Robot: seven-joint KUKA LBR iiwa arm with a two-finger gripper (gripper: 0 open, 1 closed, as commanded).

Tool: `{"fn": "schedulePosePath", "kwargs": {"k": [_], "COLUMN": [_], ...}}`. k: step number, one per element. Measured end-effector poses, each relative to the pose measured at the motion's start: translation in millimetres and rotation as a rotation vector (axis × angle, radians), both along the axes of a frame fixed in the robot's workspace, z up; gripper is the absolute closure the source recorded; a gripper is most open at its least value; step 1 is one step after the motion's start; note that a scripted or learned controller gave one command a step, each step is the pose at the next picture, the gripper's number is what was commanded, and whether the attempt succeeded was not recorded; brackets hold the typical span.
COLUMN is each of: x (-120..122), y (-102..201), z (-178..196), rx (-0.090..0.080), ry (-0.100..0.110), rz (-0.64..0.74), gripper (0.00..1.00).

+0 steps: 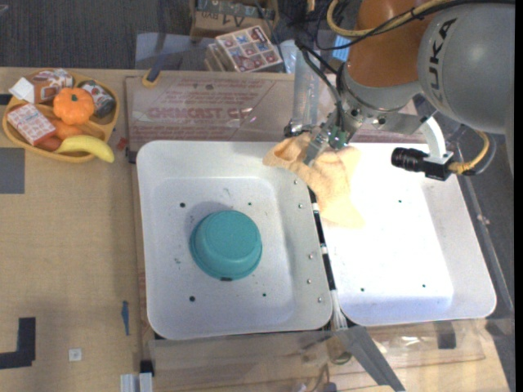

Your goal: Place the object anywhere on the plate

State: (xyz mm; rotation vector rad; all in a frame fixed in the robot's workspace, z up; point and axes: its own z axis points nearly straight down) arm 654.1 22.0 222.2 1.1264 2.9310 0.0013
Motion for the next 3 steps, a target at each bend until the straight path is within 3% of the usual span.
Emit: {"fn": "schedulePosePath", "kwargs": {"k": [2,3], "x": [-54.1,-53.9], "y": [88.8,88.5], "z": [3.6,3.9], "rx": [0.000,0.000], "ry": [-0.002,-0.003], "rz": [0.733,0.733], "gripper": [1.00,0.00]}}
